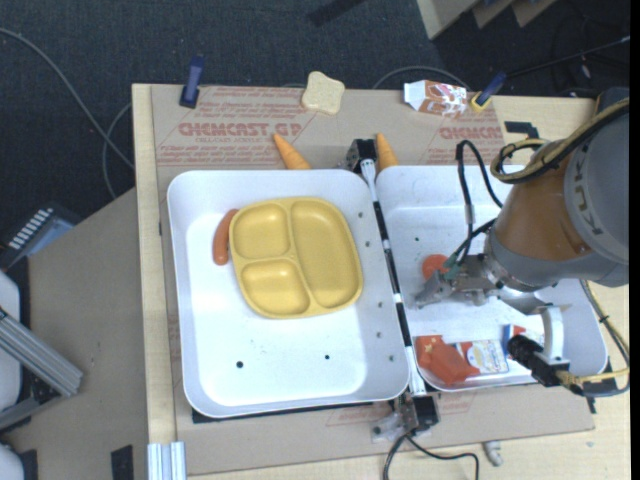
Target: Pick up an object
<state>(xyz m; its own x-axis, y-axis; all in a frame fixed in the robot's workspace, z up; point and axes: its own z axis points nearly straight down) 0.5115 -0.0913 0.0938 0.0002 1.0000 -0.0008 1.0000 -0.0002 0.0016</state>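
I can't tell my tool's [432,290] grip state; crowding the small red-orange round piece [433,265], it may nudge it aside.

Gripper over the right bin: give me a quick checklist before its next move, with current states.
1. Gripper is inside the right bin: ok.
2. A target is nearby: small red object lies just above the fingertips in the picture: ok.
3. Something between the fingers: cannot tell.
4. Other candidates in this bin: red and white packet at the near edge: ok.
5. Left bin items are apart from the arm: yellow divided plate, orange sausage-shaped object: ok.
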